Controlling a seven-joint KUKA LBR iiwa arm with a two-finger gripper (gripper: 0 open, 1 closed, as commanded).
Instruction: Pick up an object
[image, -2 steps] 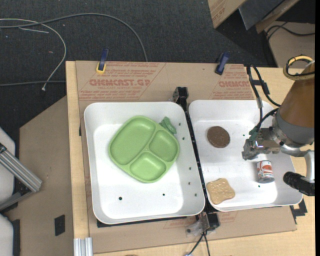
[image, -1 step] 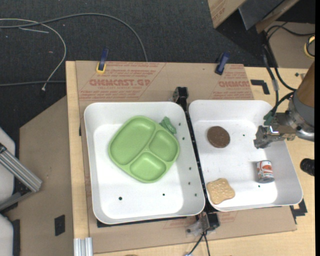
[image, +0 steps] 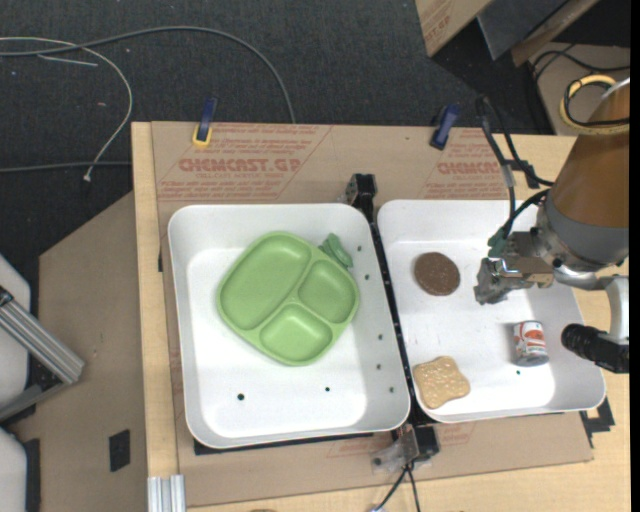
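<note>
In the right bin (image: 455, 400) lie a round brown cookie (image: 437, 273), a tan square cracker (image: 441, 382) near the front edge, and a small red and white can (image: 530, 342) on its side. My gripper (image: 492, 287) hangs over the right bin, just right of the brown cookie and up-left of the can. Nothing shows between its fingers. The left bin (image: 200, 380) holds a green divided plate (image: 288, 297) with a small green object (image: 337, 250) at its upper right rim.
The grey arm with its orange band (image: 595, 175) fills the right side above the right bin. Black clamps (image: 361, 188) sit between the bins at the back, and cables run across the cardboard bench (image: 300, 150). Blue clips (image: 206, 118) hold the cardboard's far edge.
</note>
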